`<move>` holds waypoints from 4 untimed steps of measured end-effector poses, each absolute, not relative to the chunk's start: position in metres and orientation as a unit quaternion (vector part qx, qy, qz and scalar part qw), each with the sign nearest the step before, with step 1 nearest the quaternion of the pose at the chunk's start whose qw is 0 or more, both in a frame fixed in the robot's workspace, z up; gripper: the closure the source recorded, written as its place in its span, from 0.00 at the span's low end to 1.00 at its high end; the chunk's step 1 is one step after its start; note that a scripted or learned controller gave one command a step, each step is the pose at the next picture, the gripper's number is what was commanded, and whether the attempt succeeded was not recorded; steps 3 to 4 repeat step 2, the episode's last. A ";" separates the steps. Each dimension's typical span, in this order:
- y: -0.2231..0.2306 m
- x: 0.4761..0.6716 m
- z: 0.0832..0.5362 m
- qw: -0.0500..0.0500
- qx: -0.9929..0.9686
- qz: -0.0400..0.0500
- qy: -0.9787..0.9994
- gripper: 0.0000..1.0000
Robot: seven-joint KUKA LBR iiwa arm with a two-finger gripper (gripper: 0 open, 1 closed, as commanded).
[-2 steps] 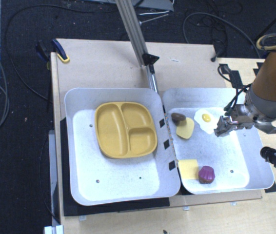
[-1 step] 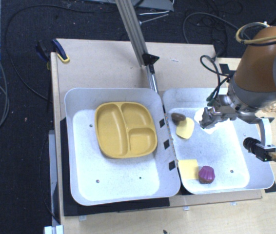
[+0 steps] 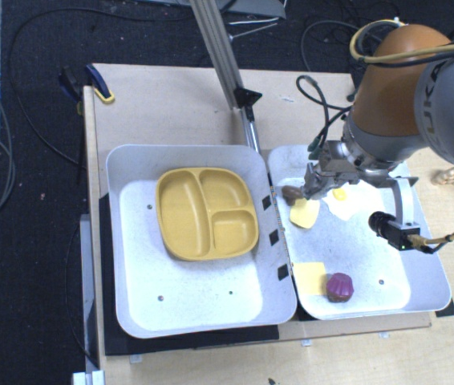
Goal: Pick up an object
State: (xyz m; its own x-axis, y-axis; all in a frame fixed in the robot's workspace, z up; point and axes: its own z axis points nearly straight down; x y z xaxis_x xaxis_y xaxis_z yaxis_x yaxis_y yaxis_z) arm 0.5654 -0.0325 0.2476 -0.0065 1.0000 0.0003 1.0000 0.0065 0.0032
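Reaching in over the right bin (image 3: 419, 291), the arm (image 3: 419, 95) carries its gripper (image 3: 314, 184) low at that bin's far left part, close to the divide between the two bins. From this slanted view I cannot tell how the gripper is set or whether anything sits in it. Just below the gripper lies a pale yellow piece (image 3: 305, 212) with a rounded shape, and a small dark brown object (image 3: 291, 192) rests at its upper left, next to the gripper tip; whether the gripper touches either of them is unclear. To the right of the pale yellow piece, partly under the wrist, lie a white scrap (image 3: 346, 207) and a small yellow bit (image 3: 338, 193). Toward the near edge of the right bin sits a yellow block (image 3: 309, 277), and a purple object (image 3: 339, 287) lies touching or just beside its right side. A black fitting (image 3: 389, 229) with a cable hangs off the wrist over the bin's right half. The left bin (image 3: 131, 295) holds a yellow tray (image 3: 207, 212) with three compartments, lying flat and well apart from the gripper.
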 end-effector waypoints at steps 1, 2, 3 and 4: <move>0.025 0.575 0.247 0.001 0.704 0.001 0.710 1.00; 0.075 0.594 0.230 0.000 0.704 0.000 0.710 1.00; 0.075 0.594 0.230 0.000 0.704 0.000 0.710 1.00; 0.075 0.594 0.230 0.000 0.704 0.000 0.710 1.00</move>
